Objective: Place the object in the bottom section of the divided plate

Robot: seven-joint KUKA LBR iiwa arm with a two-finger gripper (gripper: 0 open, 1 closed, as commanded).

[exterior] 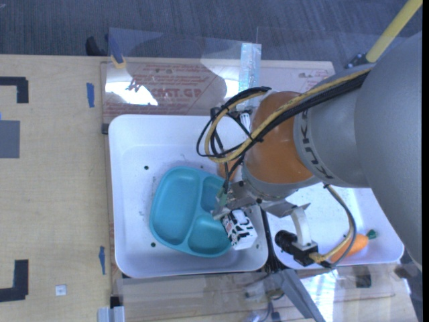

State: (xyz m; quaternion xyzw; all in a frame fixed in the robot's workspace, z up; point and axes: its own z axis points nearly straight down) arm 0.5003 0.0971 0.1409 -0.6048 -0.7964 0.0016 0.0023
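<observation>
- The gripper hangs over the right rim of the blue divided plate; whether its jaws are parted or clenched cannot be told, nor whether it carries the object.
- Risk: a release here could land on the rim or a divider ridge.
- An orange carrot-like toy lies in the right bin.
- The plate sits in the left bin on a pale wood bench, grey carpet beyond.

arm cut off at right edge, orange object — partly hidden
</observation>
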